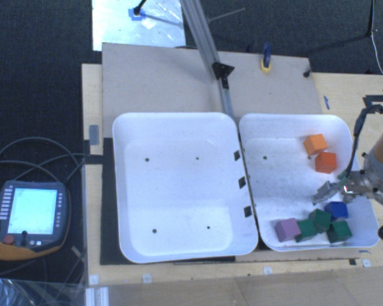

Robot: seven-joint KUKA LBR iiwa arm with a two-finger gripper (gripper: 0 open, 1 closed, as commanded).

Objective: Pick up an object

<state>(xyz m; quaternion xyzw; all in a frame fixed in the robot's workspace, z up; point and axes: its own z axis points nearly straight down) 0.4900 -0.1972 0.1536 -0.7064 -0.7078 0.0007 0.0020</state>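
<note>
One fixed camera looks down at a slant from above on both white bins (179,123).

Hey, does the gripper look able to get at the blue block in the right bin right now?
Probably yes. The gripper hangs just up-left of the blue block, whose top shows uncovered. The green blocks crowd its lower side, which may hinder a clean grasp.

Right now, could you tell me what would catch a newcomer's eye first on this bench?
Most striking is the cluster of coloured blocks in the right bin: two orange blocks near its far side, and a blue block, green blocks and a purple block bunched at its near edge. The end effector hangs just above the blue one. A teach pendant lies far left.
</note>
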